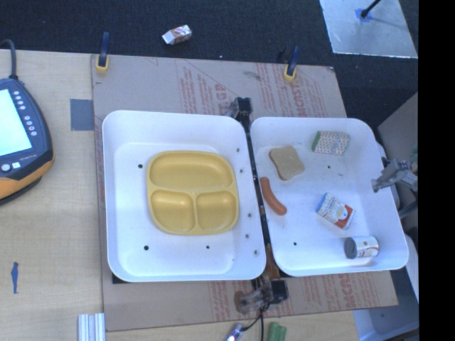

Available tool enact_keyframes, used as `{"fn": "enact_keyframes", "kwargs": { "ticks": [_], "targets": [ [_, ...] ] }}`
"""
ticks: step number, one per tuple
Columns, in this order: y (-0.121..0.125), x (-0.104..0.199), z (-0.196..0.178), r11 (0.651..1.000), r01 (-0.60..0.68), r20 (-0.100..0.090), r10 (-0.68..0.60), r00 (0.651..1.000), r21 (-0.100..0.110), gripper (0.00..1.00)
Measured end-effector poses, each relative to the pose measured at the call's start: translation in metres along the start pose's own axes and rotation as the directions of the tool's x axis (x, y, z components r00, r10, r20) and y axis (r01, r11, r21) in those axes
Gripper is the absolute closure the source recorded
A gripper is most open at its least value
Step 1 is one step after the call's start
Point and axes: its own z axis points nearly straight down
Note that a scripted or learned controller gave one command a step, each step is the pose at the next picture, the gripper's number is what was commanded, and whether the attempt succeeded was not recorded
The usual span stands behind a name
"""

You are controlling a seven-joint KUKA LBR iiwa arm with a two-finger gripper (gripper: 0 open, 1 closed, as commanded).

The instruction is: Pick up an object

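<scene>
Sausage (273,196), reddish-orange, slim, perhaps plastic

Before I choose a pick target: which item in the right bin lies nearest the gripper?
The small carton, just left of the gripper; the others lie farther off.

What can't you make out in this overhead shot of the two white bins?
- Gripper at the right bin's rim: small, blurred; finger state unreadable.
- Small white carton: print too small to read.
- Crumpled wrapper on the dark floor: too blurred to identify.
- Orange-edged handheld screen: cut by the left edge.
</scene>
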Motion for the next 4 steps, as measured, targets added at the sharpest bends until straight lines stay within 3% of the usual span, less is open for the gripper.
{"fn": "enact_keyframes", "kwargs": {
  "ticks": [1, 2, 3, 4],
  "targets": [
    [0.041, 0.031, 0.083, 1.0, 0.002, 0.0, -0.002, 1.0, 0.002, 0.0],
    [-0.008, 0.036, 0.196, 1.0, 0.003, 0.0, -0.003, 1.0, 0.002, 0.0],
    [-0.007, 0.035, 0.185, 1.0, 0.008, 0.001, -0.008, 1.0, 0.002, 1.0],
    [-0.01, -0.002, 0.09, 1.0, -0.001, 0.001, 0.001, 1.0, -0.002, 1.0]
  ]
}}
